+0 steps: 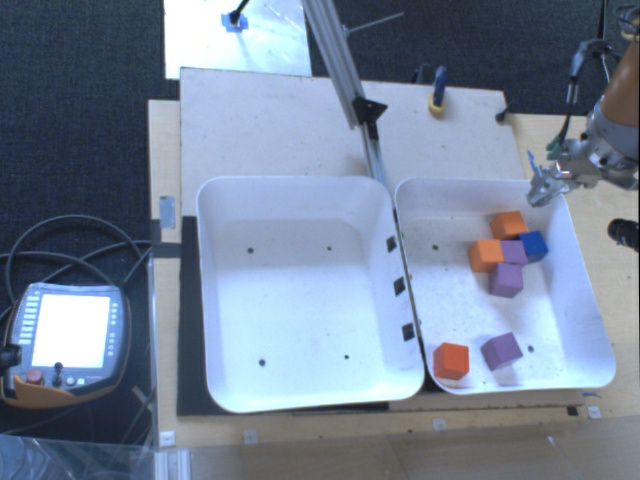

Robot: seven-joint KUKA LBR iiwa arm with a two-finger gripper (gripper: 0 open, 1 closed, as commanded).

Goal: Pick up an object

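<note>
Start at the near edge of the right bin (590,338), where you have a lone orange cube (451,360) near the bin's near-left corner and a purple cube (501,350) just beside it to the right, the two apart from each other with bare floor around them. Farther back, you see a tight cluster: a purple block (506,280) nearest you, an orange block (486,255) to its left, a smaller purple one (514,252) touching it, a blue cube (534,245) on the right, and another orange block (508,224) at the far end. The left bin (215,268) sits alongside, sharing the middle wall. Beyond the cluster, your gripper (545,183) hangs over the far right rim of the right bin, above the bin wall and not yet down among the blocks; nothing sits between its fingers, but at this size I cannot tell you whether they are spread or closed. The relation that matters: the cluster lies toward you and slightly left of the gripper, with the far orange block the closest candidate. I judge the crowded blocks harder to grasp cleanly than the two loose ones at the front. The teach pendant (65,343) at your left shows a bright screen, with no writing legible.
</note>
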